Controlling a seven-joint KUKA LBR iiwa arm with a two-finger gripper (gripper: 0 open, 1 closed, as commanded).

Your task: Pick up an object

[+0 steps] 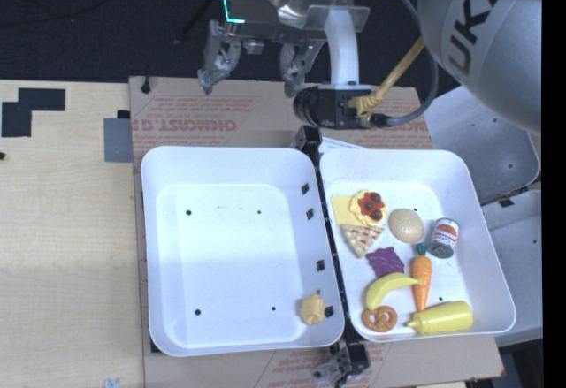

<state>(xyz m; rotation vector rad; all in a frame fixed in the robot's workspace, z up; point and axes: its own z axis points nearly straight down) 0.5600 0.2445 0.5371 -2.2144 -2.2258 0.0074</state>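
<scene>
Gripper [256,72] raised high behind the left bin [168,201], fingers spread apart with nothing between them, both pointing down over the brown cardboard sheet [256,117] under the bins. Grey arm [482,19] enters from the right. Inside the left bin, one pale yellow lumpy piece [311,308] lies at the near right corner. Right of the left bin, the right bin [482,227] holds smooth plastic toy foods bunched together: banana [389,288], carrot [421,278], yellow bottle [439,318], pretzel [381,319], beige egg [406,225], small can [443,238], purple piece [385,262].
</scene>
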